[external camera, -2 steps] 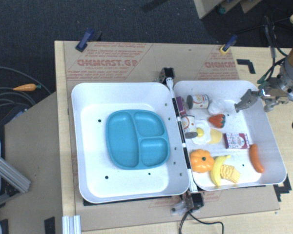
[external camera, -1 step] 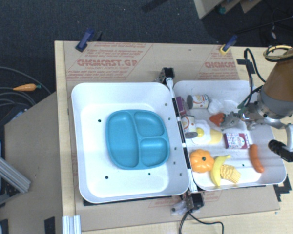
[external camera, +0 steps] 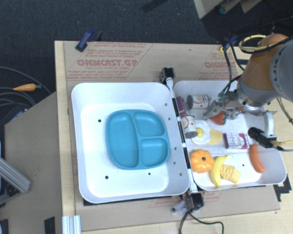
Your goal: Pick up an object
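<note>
Claw sits low in the right bin, its grip indiscernible, crowding a half-hidden red object.

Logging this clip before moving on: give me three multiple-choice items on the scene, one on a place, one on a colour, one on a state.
1. Where does the blue divided plate lie?
A. left bin
B. right bin
C. on the cardboard

2. What colour is the small pumpkin?
A. green
B. orange
C. purple

3. How does the blue divided plate sit?
A. flat, open side up
B. turned face down
C. leaning on a wall

Answers: 1 A, it sits mid left bin. 2 B, its skin shows orange beside the banana. 3 A, its three compartments face up.
</note>
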You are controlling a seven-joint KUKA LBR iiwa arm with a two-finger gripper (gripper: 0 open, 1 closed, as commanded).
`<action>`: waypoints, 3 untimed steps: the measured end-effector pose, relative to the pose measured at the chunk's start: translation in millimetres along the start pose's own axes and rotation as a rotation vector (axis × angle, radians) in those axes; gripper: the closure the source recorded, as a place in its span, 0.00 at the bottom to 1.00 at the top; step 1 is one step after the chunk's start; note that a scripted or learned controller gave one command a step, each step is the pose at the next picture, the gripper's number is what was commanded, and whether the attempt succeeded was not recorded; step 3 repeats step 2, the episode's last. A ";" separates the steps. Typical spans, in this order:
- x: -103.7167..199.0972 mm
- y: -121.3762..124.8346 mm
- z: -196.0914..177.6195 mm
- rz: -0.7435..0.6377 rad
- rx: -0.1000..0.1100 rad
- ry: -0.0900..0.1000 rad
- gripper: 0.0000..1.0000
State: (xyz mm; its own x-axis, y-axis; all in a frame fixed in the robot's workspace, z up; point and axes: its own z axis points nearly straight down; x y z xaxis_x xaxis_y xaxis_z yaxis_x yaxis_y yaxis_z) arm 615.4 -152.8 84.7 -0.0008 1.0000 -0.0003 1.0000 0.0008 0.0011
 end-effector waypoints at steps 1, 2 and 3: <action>-0.1 0.5 -10.4 0.000 -0.002 0.000 1.00; 54.3 -5.8 -103.5 -0.001 -0.002 0.001 1.00; 54.3 -5.8 -103.5 -0.001 -0.002 0.001 1.00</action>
